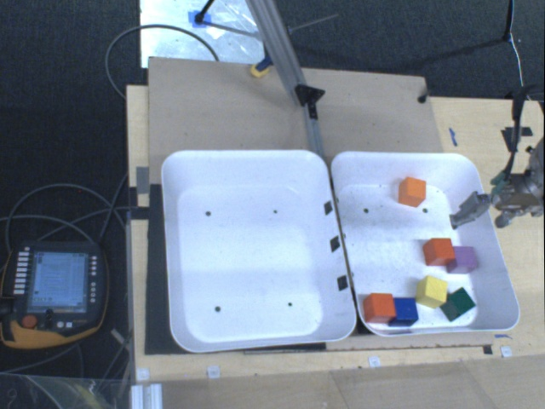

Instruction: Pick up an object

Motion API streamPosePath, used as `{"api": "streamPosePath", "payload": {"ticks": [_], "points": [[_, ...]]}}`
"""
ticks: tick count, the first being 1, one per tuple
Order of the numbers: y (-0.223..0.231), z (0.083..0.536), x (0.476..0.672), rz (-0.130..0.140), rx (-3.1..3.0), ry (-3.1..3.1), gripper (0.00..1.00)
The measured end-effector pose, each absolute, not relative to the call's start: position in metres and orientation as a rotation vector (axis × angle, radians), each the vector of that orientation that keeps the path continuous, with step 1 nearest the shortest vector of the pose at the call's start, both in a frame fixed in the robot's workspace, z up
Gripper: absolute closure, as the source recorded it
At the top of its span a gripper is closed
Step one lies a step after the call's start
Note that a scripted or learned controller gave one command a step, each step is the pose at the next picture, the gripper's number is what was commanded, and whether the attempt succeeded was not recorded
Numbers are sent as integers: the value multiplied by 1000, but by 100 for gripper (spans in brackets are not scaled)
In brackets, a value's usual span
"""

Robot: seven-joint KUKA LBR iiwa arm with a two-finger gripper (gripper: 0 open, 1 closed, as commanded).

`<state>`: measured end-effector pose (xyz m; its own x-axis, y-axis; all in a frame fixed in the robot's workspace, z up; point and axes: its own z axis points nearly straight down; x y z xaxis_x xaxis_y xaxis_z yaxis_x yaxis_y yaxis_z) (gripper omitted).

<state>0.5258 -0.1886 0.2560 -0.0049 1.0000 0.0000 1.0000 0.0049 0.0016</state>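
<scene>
Inside the right bin (375, 170), seven small solid cubes with matte faces lie scattered. An orange cube (412, 191) sits alone toward the far side. Nearer, a red-orange cube (438, 251) touches a purple cube (464, 258) on its right. Along the near wall, another orange cube (379, 306) presses against a blue cube (405, 311), with a yellow cube (432, 291) and a dark green cube (459, 302) just beside each other further right. Both bins are smooth white plastic with rounded corners; the left bin (247, 245) adjoins it. At the right bin's right rim hangs the grey gripper (485, 211), its metal fingers spread apart and pinching nothing, apart from every cube.
</scene>
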Motion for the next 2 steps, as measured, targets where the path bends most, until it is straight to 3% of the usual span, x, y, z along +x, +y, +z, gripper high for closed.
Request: {"api": "streamPosePath", "payload": {"ticks": [1,2], "points": [[-189,256,526,3,2216,2225,0],[-197,208,520,-2,2221,2224,0]]}}
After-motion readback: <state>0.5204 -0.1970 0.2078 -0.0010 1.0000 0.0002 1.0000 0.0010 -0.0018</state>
